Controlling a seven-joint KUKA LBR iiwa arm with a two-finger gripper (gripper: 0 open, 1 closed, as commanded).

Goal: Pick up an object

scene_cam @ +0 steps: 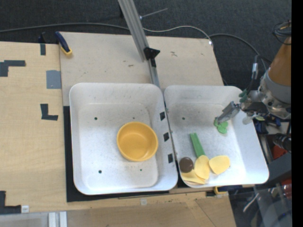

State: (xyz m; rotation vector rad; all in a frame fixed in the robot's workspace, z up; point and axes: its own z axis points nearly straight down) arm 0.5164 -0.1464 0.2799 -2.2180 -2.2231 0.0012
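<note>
The end effector (222, 122) hangs at the right bin's (246, 167) right centre, seemingly pinching a small green piece (221, 127), though that cannot be confirmed. A straight, slow lift would test the hold best.

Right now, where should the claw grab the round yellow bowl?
Best guess: grip the round yellow bowl by its rim, coming straight down from above. It sits upright and open in the left white bin, apart from the walls, so one finger could go inside, one outside.
</note>
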